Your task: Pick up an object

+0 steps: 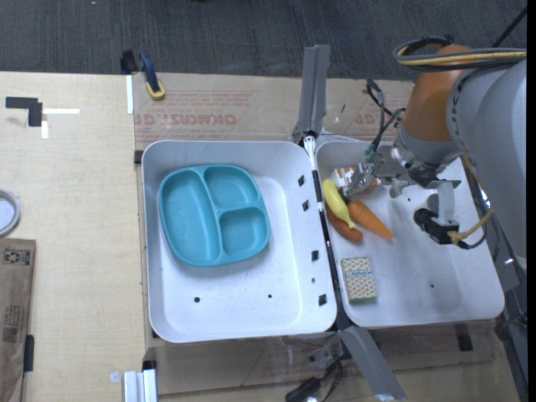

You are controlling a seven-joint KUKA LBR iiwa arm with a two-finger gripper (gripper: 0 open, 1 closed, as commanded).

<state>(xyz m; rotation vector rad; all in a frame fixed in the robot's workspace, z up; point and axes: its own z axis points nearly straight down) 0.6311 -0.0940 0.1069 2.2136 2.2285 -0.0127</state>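
- Reaching in from 3 o'clock, the arm point(469, 99) bends over the right bin point(435, 291), with its orange band at about 1 o'clock of this bin.
- Its jaws point(362, 181) are low at the 10 o'clock part of the right bin, just above the carrot; I cannot tell if they are released or clenched.
- A banana point(335, 201) lies at 9 o'clock of the right bin, close to the wall.
- A carrot point(370, 219) lies just at 3 o'clock of the banana and touches it.
- A sponge point(359, 278) lies at 7 o'clock of the right bin, apart from the carrot.
- A blue plate point(213, 214) with three compartments lies in the left bin point(243, 308), toward 10 o'clock.
- Both bins stand side by side on the bench point(67, 182).
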